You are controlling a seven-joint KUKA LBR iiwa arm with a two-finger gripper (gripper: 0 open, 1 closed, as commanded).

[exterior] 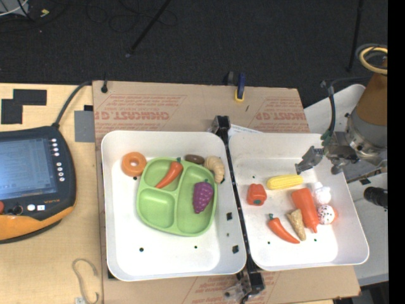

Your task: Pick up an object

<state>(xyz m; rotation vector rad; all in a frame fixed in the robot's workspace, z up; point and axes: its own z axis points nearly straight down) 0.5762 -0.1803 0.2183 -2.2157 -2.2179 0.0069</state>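
The jaws (314, 157) stand apart and hold nothing, just above the corn cob (285, 182) in the right bin (354, 246). The carrot (305, 208) and the small balls (324, 208) lie close below; a slanted descent may push the cob away or catch two things.

Yellow plastic corn cob (285, 182), lying flat and lengthwise just below-left of the gripper's dark fingers (308, 159); orange plastic carrot (305, 208), slanted, lies farther below them, untouched.
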